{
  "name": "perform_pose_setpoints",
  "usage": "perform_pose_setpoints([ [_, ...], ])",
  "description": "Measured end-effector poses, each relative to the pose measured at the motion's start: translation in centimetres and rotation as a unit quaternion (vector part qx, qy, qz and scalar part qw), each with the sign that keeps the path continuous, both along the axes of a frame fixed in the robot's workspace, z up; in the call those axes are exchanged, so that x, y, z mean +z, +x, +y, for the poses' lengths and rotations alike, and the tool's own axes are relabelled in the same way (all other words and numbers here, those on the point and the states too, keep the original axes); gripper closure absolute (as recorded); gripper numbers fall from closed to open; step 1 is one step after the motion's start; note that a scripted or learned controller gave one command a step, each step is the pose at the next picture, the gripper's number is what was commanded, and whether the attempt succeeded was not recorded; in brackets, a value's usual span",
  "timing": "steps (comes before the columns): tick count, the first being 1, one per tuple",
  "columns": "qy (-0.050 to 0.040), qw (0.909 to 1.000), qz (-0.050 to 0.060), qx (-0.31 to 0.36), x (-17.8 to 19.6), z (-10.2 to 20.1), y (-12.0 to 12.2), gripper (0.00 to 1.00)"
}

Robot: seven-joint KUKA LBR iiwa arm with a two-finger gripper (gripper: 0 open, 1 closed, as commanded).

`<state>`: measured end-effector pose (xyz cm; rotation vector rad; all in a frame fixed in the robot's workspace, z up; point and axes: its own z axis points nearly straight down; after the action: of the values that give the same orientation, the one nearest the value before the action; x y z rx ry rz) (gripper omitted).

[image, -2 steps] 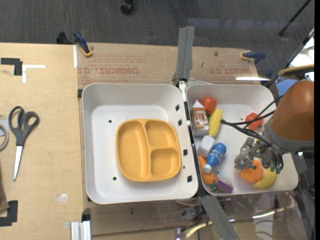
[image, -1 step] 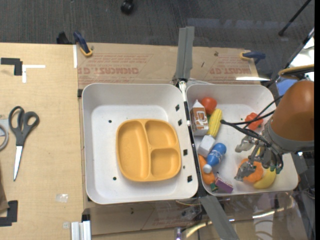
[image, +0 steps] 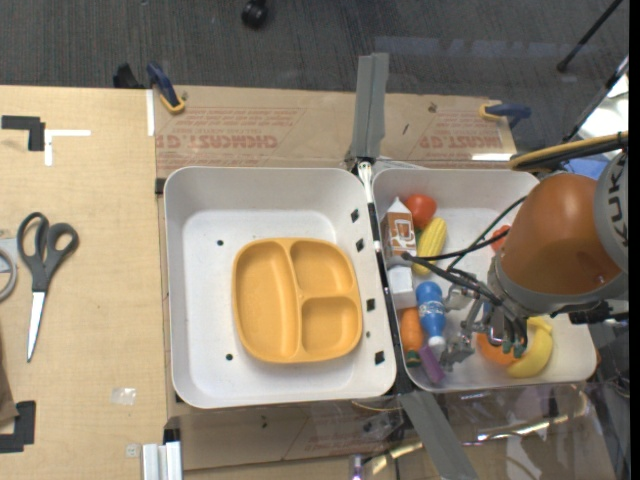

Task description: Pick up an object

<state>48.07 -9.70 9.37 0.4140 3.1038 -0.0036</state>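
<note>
The right bin (image: pixel 455 174) holds several toy foods. A white bottle with a brown label (image: pixel 400 234), a red tomato (image: pixel 421 209) and a yellow corn cob (image: pixel 432 238) lie at its far left. Nearer are a blue and white bottle (image: pixel 431 309), an orange piece (image: pixel 410 330) and a purple piece (image: pixel 431 365). A banana (image: pixel 539 353) and an orange fruit (image: pixel 496 351) lie at the near right. My gripper (image: pixel 468 343) is low in this bin, between the blue bottle and the orange fruit. The arm's orange band hides the bin's right side.
The left bin (image: pixel 200 298) holds a yellow divided plate (image: pixel 297 299). Scissors (image: pixel 40 268) lie on the wooden bench at far left. Black cables run from the wrist across the right bin. A grey divider bar (image: pixel 370 108) stands behind the bins.
</note>
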Motion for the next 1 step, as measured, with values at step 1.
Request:
perform_pose_setpoints([
  [1, 0.0010, 0.9994, 0.003, 0.035, 9.36, -10.68, 1.34, 0.00],
])
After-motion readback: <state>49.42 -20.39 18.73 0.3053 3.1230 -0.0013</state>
